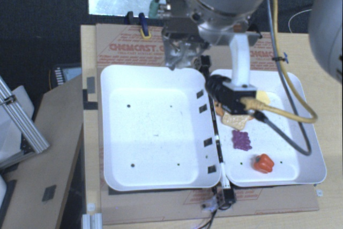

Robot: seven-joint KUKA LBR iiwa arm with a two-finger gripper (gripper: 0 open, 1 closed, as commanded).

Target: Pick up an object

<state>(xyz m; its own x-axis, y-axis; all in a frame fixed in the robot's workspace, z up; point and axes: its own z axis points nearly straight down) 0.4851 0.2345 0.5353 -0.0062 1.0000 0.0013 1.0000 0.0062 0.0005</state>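
My gripper [182, 59] hangs at the back edge of the left bin [115, 75], near the divide between the two bins. In the right bin [305, 169] lie several small objects. A red-orange pepper-like piece [263, 163] sits toward the front. A purple bunch of grapes [241, 140] lies just behind it, and a flat tan cracker-like piece [236, 120] behind that. A small yellow piece [262, 97] shows near the back, partly hidden by a black fitting. The gripper is well behind and left of all of them, with nothing visibly in it.
A black fitting [228, 96] with a yellow cable [289, 114] and a grey cable [292, 142] drapes across the right bin. A white upright part [240, 64] stands above it. Black clips [209, 142] line the seam between the bins. Cardboard [128, 45] underlies both bins.
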